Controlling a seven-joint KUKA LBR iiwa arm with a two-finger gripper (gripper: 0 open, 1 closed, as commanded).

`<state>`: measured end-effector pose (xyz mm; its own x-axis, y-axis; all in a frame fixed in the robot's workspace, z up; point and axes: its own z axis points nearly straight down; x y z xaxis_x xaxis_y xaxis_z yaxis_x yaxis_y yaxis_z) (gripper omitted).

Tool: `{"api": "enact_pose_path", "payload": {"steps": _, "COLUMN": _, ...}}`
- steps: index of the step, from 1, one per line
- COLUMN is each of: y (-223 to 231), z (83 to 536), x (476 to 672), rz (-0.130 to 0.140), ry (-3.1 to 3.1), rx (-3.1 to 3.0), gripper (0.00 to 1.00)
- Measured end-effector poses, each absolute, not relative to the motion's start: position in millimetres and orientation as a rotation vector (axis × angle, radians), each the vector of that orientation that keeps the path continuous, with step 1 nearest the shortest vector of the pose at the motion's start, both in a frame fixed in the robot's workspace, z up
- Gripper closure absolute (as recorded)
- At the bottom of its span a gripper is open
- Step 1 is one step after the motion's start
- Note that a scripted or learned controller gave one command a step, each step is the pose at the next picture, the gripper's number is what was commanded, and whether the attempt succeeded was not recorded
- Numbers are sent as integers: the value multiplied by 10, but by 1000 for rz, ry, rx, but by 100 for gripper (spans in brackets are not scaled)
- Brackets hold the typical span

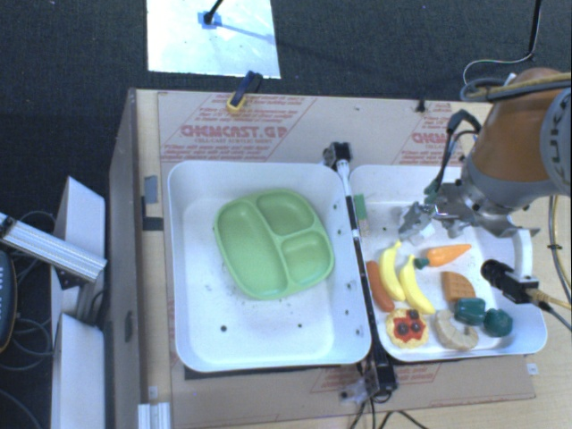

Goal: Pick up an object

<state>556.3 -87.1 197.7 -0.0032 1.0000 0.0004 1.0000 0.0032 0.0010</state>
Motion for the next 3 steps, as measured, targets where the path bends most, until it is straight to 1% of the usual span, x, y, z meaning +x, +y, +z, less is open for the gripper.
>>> {"api": "enact_pose_path", "payload": {"steps": 1, "y": -984, "z": 844, "x": 5509, "rz": 2, "ry": 2222, "rx": 2219, "gripper": 0}}
{"api": "enact_pose_path", "payload": {"steps": 2, "y": -981, "z": 947, "x": 5514, "rz": 4, "ry": 2222, "rx": 2218, "gripper": 100}}
{"api": "enact_pose_path", "payload": {"steps": 3, "y": -35, "z": 1852, "x": 5410, "rz": 6, "ry": 2226, "rx": 2215, "gripper": 100}}
